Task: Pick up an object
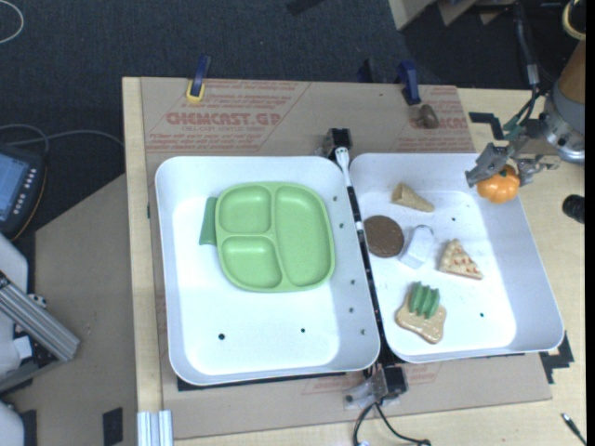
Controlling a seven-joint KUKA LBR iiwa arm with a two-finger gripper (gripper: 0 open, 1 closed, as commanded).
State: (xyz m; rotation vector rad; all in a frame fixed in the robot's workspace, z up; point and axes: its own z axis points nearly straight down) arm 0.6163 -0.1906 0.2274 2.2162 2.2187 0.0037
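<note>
Looking down on the bench, I saw the gripper at the two o'clock corner of the right bin, its fingers closed around a small orange fruit hanging over the bin's rim. Inside that bin lay a cheese wedge toward eleven o'clock, a brown cookie at nine with a pale white piece just beside it, a pizza slice near the centre, and a toast with green strips at six. The left bin carried a green divided plate in its twelve o'clock half.
</note>
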